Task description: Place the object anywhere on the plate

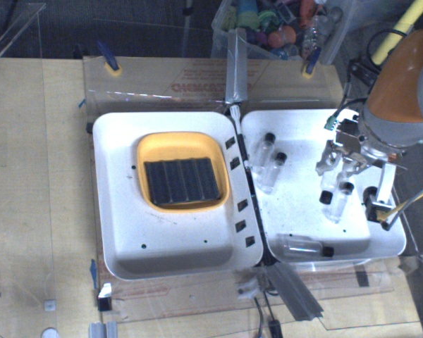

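Two shallow white bins sit side by side — the left bin [113, 210] in the left half of the frame, the right bin [296, 217] to its right. One yellow plate [149, 148] lies in the left bin, and on it one dark ribbed insert [181, 182].

Clear vials with black caps number five in the right bin: two at its upper left, [268, 144] and [273, 166]; two at centre right, [327, 189] and [340, 201]; and one lying flat along the lower edge [304, 246].

One clear tub of coloured toys [278, 16] stands at the top of the frame — its contents too jumbled to count.
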You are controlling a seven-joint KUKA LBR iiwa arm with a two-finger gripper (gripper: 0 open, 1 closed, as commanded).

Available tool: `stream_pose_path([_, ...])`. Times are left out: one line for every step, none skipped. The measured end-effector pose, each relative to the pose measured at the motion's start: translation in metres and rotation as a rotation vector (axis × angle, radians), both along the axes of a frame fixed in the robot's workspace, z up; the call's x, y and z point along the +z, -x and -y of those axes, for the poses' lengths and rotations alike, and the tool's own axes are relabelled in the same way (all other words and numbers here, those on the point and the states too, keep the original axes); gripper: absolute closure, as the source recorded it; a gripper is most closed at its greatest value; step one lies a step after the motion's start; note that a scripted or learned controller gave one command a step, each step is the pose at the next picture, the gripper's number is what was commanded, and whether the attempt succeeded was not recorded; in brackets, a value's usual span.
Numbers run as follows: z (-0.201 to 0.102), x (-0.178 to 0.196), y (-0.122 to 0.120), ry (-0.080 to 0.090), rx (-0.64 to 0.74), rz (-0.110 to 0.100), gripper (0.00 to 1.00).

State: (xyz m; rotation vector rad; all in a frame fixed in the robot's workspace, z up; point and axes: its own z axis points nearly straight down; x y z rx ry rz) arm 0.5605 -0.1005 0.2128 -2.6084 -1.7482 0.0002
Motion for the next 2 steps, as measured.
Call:
stream_pose_path([0.0,0.0,0.0,0.0,0.0,0.0,0.0])
stream_pose_path([0.062,0.001,-0.046,0.002,0.025,0.001,0.0])
